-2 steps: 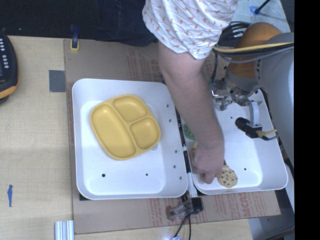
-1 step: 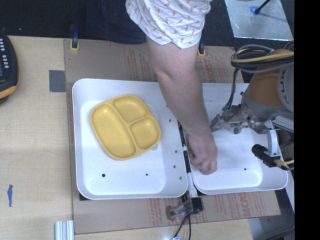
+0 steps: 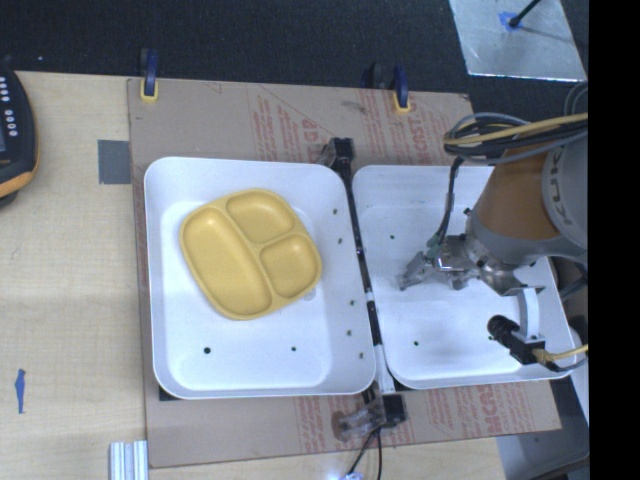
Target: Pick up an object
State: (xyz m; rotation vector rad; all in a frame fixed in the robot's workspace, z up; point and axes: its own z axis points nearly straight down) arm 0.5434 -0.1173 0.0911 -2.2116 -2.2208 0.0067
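Note:
A yellow divided plate (image 3: 249,253) with three compartments lies flat in the left bin (image 3: 170,358), toward its upper left. My gripper (image 3: 415,273) hangs over the right bin (image 3: 420,363), about mid-height, its metal fingers pointing left toward the divider between the bins. Nothing shows between the fingers. The plate is well to the left of the gripper, across the divider.
The arm with its orange band (image 3: 515,203) covers the right side of the right bin. A brown board (image 3: 300,108) under both bins is held by clamps (image 3: 150,73) at the back. A dark device (image 3: 12,128) sits at the far left edge.

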